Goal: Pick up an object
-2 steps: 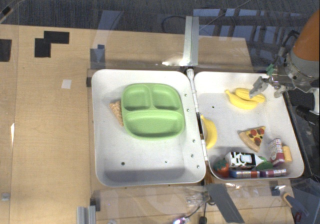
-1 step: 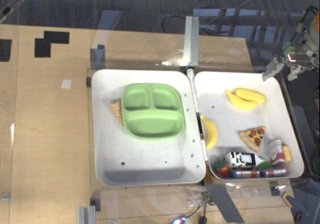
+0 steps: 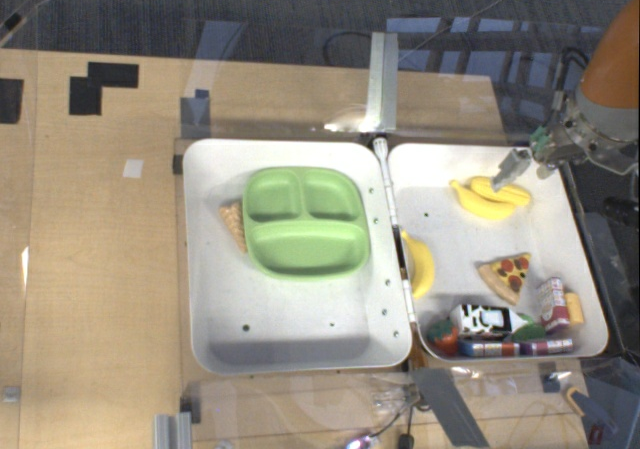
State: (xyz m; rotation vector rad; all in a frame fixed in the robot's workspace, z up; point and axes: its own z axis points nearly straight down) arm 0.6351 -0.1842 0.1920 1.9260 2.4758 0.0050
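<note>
Yellow banana bunch (image 3: 490, 199), far in right bin (image 3: 560, 237); gripper (image 3: 518, 165) just above, fingers' opening indeterminable. Risk: curved, glossy skin, slipping or skidding aside on closure.

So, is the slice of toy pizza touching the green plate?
Apart. The camera view shows the pizza slice in the right bin and the green divided plate in the left bin.

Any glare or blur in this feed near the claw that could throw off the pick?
Camera view: a bright glare patch sits on the bench behind the bins; the claw is slightly soft above the banana bunch, which is evenly lit with faint shadow.
</note>
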